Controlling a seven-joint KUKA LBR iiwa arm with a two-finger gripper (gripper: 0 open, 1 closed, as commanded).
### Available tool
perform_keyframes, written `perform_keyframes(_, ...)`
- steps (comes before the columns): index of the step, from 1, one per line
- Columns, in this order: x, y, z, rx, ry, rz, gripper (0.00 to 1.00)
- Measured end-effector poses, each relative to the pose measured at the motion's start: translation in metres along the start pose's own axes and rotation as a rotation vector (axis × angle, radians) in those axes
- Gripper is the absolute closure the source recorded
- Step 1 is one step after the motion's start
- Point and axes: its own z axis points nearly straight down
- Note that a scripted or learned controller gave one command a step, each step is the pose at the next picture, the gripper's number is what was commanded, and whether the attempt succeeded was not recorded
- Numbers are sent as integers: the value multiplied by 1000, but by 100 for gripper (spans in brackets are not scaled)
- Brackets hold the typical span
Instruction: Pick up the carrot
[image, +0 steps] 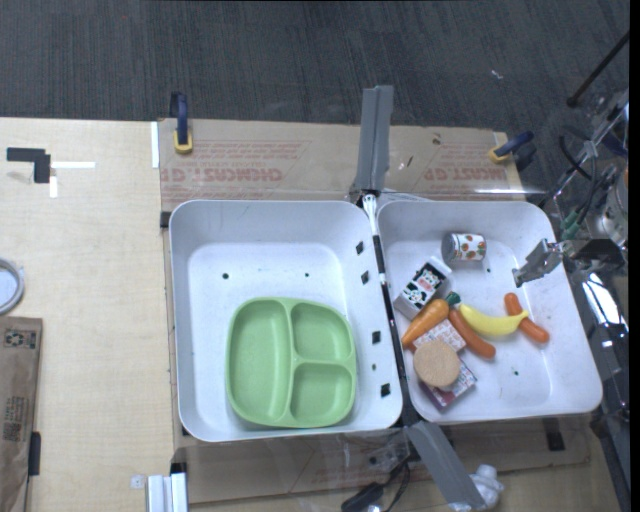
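We are hovering our jaws (535, 262), whose spread we cannot tell, over the right bin (570, 395), judging the carrot (426, 321) beside the milk carton (422, 288) and banana (492, 320) light, stiff, slippery, best pinched across its thicker middle.

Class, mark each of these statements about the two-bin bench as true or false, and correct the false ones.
1. The green plate lies in the left bin. True.
2. The carrot lies on the green plate. False: it lies in the right bin, beside the milk carton.
3. The banana is in the same bin as the carrot. True.
4. The gripper holds the carrot. False: it is over the right bin's far right side, apart from the carrot.
5. The small can stands in the left bin. False: it is in the right bin.
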Motion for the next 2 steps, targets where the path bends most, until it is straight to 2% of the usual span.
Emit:
perform_keyframes(1, 62, 36, 105, 0, 1, -155, 0)
perform_keyframes(2, 71, 19, 154, -5, 1, -60, 0)
